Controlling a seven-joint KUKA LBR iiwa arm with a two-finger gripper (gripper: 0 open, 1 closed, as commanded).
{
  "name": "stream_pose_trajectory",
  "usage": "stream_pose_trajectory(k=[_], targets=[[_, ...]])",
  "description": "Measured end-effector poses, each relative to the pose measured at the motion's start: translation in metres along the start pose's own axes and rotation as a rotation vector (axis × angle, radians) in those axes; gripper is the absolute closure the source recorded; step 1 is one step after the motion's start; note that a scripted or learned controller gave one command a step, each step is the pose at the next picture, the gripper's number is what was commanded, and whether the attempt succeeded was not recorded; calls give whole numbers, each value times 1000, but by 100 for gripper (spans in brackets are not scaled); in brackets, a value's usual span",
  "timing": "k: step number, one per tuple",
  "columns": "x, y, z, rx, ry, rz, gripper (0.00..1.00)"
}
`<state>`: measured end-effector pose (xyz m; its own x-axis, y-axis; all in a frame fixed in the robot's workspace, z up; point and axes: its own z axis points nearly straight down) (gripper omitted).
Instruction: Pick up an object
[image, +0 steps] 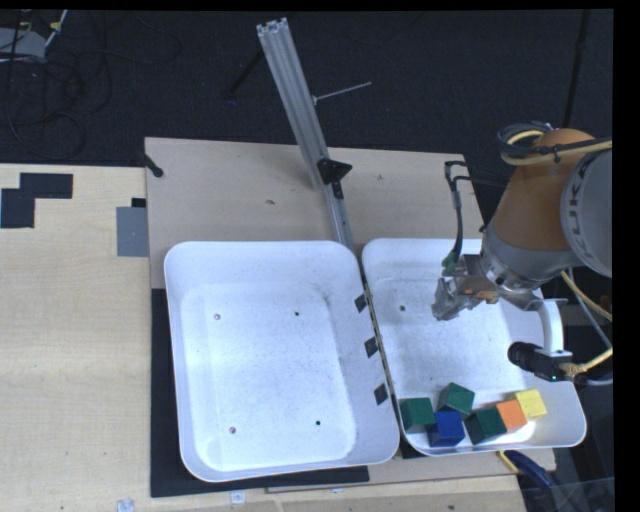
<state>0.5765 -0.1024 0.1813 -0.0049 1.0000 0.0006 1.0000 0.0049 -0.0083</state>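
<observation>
Grey arm with orange band (535, 205) seen entering from the right edge of the frame, wrist bent downward and leftward, gripper (447, 300) positioned right of centre, pointed down, nothing seen held

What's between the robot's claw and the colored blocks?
Just bare white floor of the right bin, seen in the camera view. The gripper hangs above it, and the blocks huddle at the near edge.

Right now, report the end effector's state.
End effector: above the right bin, away from the blocks; nothing visibly held; open or closed cannot be told.
</observation>
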Motion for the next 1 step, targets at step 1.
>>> stream_pose_trajectory(k=[1], targets=[[56,-28,-41,-8,3,1,100]])
